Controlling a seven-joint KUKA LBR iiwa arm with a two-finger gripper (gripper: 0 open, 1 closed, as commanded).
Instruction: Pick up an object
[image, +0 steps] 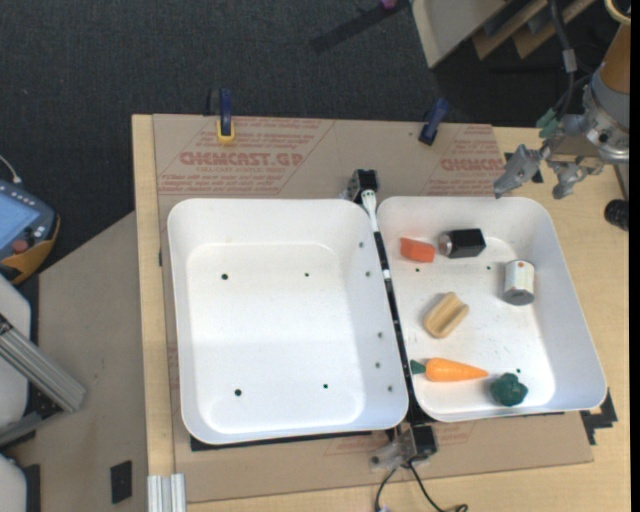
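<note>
A: Where does the tool (538, 172) sit right now?

B: Up at the far right corner of the right bin (570, 300), hovering just over its back rim. Its two fingers look spread apart, with nothing between them.

A: And what could it go for?

B: Everything is in that right bin. Nearest the tool are the silver cylinder (517, 281) and the black block (462, 241), both lying toward the camera and a little left of it. The orange-red block (418, 250) is just beside the black one, further left.

A: So the move is down and toward the near side?

B: I judge so. The silver cylinder is nearly straight in front of the tool, so it needs the shortest reach. The tan piece (445, 315) lies mid-bin with its long axis tilted diagonally. The carrot (455, 371) lies across the near end, long axis running left to right, tip pointing right toward the green lump (509, 389).

A: The left bin (200, 250)?

B: Well apart from the tool, across the divide, and not part of this reach.

A: Any concern?

B: The cylinder may roll if the fingers close across its round side.
</note>
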